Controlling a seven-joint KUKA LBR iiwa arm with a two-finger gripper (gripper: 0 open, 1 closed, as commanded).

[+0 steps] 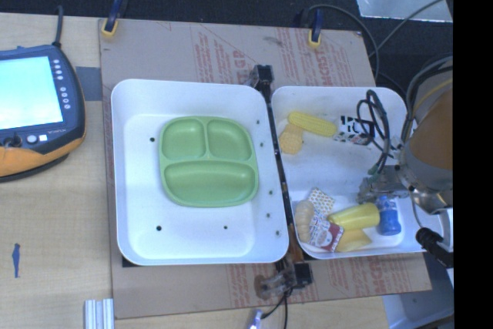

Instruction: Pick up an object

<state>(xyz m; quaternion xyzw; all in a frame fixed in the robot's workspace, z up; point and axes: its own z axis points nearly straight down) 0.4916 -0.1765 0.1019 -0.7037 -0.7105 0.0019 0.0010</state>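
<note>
Several small toy foods are heaped in the right bin (339, 98); the corn cob (311, 122), judged light, stiff and slippery, is best taken across its middle. The gripper (377, 186) hovers beside a yellow piece (356, 216); its state cannot be told.

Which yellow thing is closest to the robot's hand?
The yellow block at the near end of the right bin, beside the gripper. The corn cob lies farther back.

Yellow corn cob (312, 123), lying flat, upper part of right bin (327, 98).
</note>
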